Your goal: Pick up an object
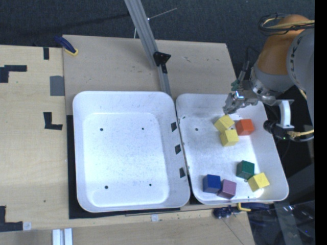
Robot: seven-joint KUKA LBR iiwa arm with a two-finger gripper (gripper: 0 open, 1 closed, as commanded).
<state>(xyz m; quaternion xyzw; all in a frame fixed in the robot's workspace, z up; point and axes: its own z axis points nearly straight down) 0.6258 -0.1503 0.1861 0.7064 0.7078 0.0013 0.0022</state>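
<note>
The right bin (204, 152) holds several small blocks. Two yellow blocks (226, 129) sit together near its far side, with an orange block (245, 127) just to their right. A green block (246, 169), another yellow block (258, 180), a blue block (211, 183) and a purple block (228, 188) lie near the front. My gripper (233, 103) hangs over the bin's far right corner, just above and behind the two yellow blocks. Nothing shows between its fingers.
The left bin (125, 149) stands beside the right one. A slanted metal pole (145, 34) crosses the bench behind the bins. The arm's orange band (278, 50) and grey wrist sit at the right edge. Cables (286, 129) hang by the right bin's rim.
</note>
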